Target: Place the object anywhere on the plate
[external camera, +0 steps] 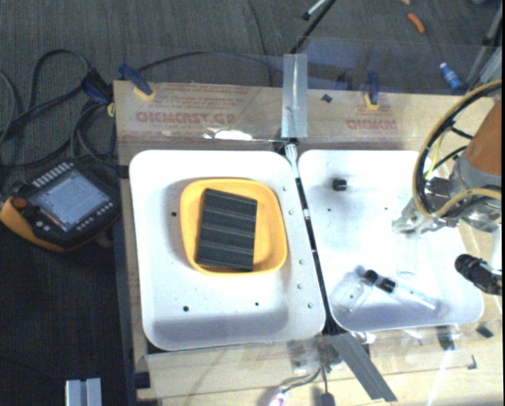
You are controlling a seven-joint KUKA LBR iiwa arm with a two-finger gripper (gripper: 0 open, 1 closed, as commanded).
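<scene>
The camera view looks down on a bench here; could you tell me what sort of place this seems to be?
Probably a robotics lab. A handheld control pendant lies on dark carpet among loose cables, two white bins sit on a clamped board, and a robot arm reaches in. A dark ridged block rests on a yellow plate.

A dark grey, ribbed rectangular block (227, 228) lies flat on the yellow, rounded-square plate (273, 242). Its top shows several parallel ridges running across its width. The block's long side runs roughly from the far edge of the plate toward the near edge, turned slightly off square. It covers much of the plate's middle, leaving a yellow margin visible on all sides, wider at the right. The plate itself sits flat in the left shallow white bin (159, 307), near the bin's centre and a little toward its far side.
</scene>
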